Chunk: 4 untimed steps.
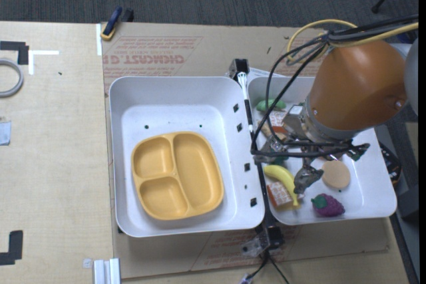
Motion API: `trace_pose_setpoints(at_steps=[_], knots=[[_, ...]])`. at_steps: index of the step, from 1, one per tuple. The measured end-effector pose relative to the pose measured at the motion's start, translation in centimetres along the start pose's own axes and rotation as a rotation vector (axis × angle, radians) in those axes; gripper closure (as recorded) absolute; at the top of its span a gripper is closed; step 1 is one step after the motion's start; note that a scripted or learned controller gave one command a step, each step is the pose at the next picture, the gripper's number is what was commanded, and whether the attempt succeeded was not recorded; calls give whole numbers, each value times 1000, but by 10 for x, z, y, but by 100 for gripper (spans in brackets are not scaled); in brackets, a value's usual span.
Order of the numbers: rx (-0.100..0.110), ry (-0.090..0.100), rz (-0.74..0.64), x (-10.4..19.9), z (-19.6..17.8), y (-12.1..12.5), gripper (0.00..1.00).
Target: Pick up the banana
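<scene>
The banana (281,176) lies in the right bin (373,206), near that bin's left wall, curving from upper left to lower right. The jaws (303,181) hang just beside it at its 3 o'clock, below the grey arm with the orange band (359,86). Whether the jaws are released or clenched I cannot tell; nothing visible sits between them.

At the banana's 6 o'clock, touching or nearly so, lies a small orange-and-white packet (281,195). A purple grape bunch (328,205) sits at the jaws' 5 o'clock, and a tan round piece (336,176) at their 3 o'clock. A green item (269,104) lies at the bin's far end, at the banana's 12 o'clock.

The left bin (133,103) holds a yellow three-compartment plate (177,174). Both bins rest on cardboard (153,50) on the surface (53,163).
</scene>
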State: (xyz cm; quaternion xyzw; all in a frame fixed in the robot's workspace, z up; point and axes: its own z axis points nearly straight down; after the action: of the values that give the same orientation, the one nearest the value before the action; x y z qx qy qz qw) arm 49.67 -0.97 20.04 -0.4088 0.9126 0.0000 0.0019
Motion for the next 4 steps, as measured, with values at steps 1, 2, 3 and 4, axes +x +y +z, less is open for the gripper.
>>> trace_pose_setpoints(at_steps=[1,2,3,4], knots=[[0,1,-252,7,8,7,0],[0,0,-501,13,8,12,0],[0,-1,-838,15,8,11,0],[-2,-2,-1076,-14,8,-61,0]])
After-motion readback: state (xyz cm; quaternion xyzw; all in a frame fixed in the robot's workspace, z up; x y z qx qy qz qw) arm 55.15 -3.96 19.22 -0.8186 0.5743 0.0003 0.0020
